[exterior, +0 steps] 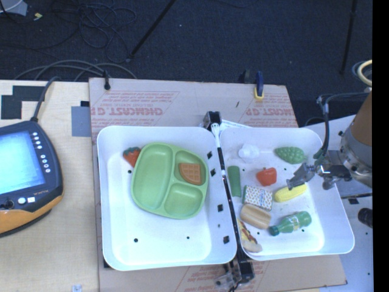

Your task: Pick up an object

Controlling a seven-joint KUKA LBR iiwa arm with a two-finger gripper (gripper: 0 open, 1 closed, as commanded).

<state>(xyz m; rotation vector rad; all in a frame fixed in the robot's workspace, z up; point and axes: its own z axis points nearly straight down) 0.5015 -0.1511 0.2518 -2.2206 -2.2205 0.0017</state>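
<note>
While nearest the camera, at the front of the right bin [340, 248], sit a green bottle [292, 222] lying on its side, a hot dog bun [255, 216] just left of it and a flat toy food piece [250, 238] by the front-left corner. Left bin [121, 248] front area is bare white floor. Further in on the right: small patterned square packet [258, 196], yellow banana [290, 193] lying beside it, red pepper-like toy [266, 176], dark green cylinder [234, 180] against the divider wall. Gripper [302, 176] comes in from the right edge, low over the bin, tip just above the banana's upper end; claw state cannot be told, fingers too dark and small against the bin. Nothing visibly between them. Grey wrist and cabling behind it at the right rim. Left bin middle: green divided plate [151, 181] with a brown waffle [190, 173] in its upper right compartment; red strawberry [132, 156] touching the plate's upper left edge. Far part of right bin: leafy green toy [290, 154], clear whitish item [248, 151] near the back wall. Behind the bins, cardboard sheet [182, 105] with red print, yellow-blue clamp [259, 89] on its far edge. Teach pendant [24, 169] with lit screen lies well to the left.
</note>
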